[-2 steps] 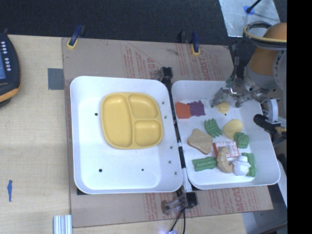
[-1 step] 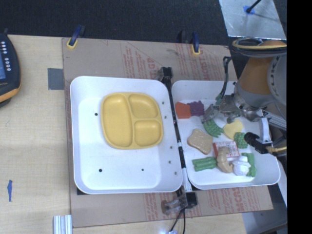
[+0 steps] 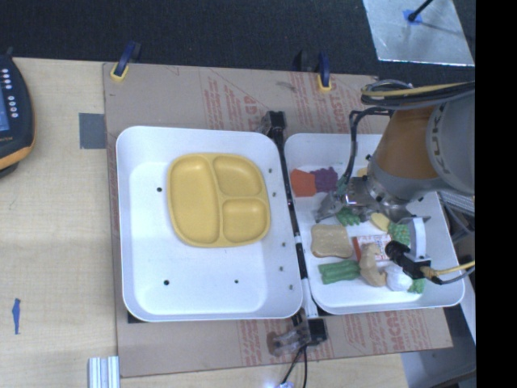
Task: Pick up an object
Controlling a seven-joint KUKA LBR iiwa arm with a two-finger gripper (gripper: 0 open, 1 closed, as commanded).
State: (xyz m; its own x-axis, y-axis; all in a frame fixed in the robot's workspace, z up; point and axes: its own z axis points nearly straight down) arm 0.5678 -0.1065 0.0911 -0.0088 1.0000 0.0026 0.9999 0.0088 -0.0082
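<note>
Cables [image 3: 292, 347] and a small clamp sit at the near edge of the counter [image 3: 56, 249], just below the two white bins. Left bin [image 3: 145, 289] holds a yellow divided plate [image 3: 218, 198], lying flat in its upper part. Right bin [image 3: 452, 297] holds a crowd of small objects: an orange block [image 3: 304, 182] touching a purple piece [image 3: 325, 177], a tan bread-like slice [image 3: 330, 240], a green piece [image 3: 339, 271] and others packed near them. I reach in from the right and my pincer [image 3: 349, 202] is low over this pile, beside the purple piece. I cannot tell whether it is released or clenched.
</note>
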